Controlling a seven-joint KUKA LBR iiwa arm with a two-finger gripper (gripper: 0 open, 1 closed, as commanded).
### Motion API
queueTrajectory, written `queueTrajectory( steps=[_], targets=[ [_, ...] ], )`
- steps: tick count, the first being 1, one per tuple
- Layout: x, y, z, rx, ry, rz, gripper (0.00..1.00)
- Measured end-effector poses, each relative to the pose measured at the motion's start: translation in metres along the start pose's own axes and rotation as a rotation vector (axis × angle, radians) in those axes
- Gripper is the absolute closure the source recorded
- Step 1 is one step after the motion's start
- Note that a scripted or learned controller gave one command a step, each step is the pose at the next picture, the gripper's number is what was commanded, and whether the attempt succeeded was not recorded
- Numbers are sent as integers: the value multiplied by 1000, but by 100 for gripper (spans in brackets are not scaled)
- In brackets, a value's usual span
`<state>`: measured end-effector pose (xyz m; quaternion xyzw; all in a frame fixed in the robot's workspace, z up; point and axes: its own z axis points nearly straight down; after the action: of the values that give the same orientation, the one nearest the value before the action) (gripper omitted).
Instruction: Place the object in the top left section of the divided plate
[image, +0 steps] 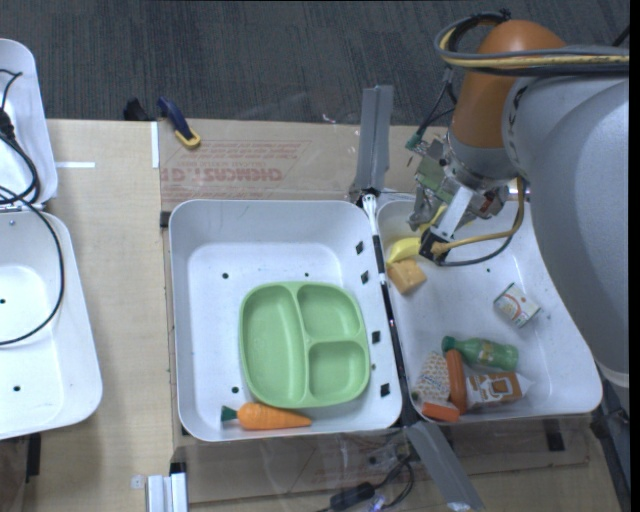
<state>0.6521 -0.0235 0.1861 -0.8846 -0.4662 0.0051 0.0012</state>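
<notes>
Carrot (266, 417) beside green divided plate (304, 344); cardboard print (235, 162) unreadable, mirrored.

— Where does the divided plate (304, 345) sit?

— Flat in the left bin, toward five o'clock of its floor. It is pale green, rounded-square, three sections, all bare.

— And the object?

— A yellow piece (402, 249) lies in the right bin near its ten o'clock corner, touching a tan block at its five o'clock.
</notes>
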Motion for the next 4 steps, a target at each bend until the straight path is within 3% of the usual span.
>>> queueTrajectory(
  steps=[1, 2, 3, 4],
  targets=[
    [46, -100, -35, -1, 0, -198, 100],
    [50, -144, -42, -1, -1, -469, 100],
    [49, -144, -42, -1, -1, -468, 0],
    [47, -141, -46, 5, -8, -462, 100]
  ],
)
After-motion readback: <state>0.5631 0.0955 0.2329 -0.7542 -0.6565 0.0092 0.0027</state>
